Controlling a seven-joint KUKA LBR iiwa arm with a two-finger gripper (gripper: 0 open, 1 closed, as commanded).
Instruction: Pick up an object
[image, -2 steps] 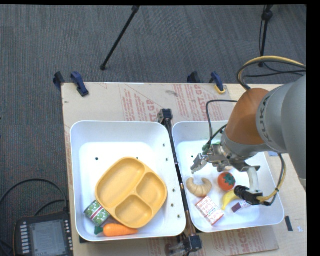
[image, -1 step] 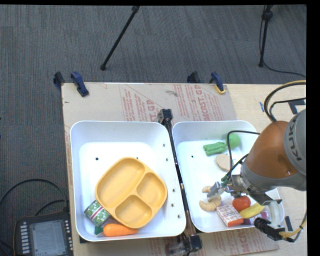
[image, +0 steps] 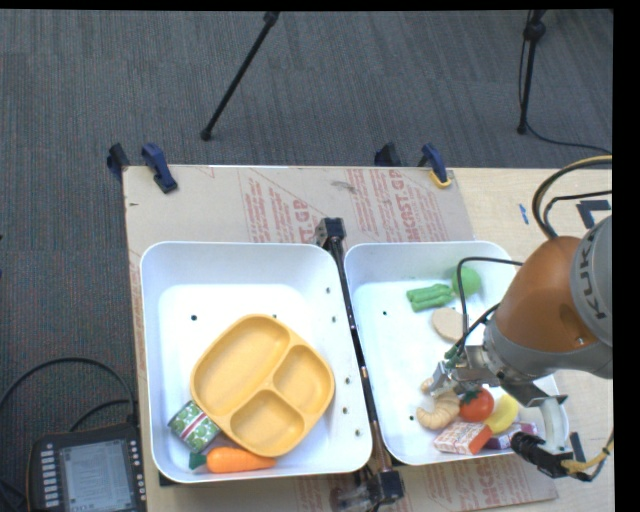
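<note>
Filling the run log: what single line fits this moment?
arm: over right bin | end effector: low among toy food | grasp: not confirmed | left bin: yellow tray, carrot

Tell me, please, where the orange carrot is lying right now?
The carrot lies in the left bin, at its near edge, just below the yellow divided plate and beside a small green striped item.

Arm (image: 555, 300) covers right bin's (image: 400, 455) far corner; gripper's (image: 452, 378) finger state indiscernible. Tablet (image: 85, 475) cut by bottom edge.
</note>
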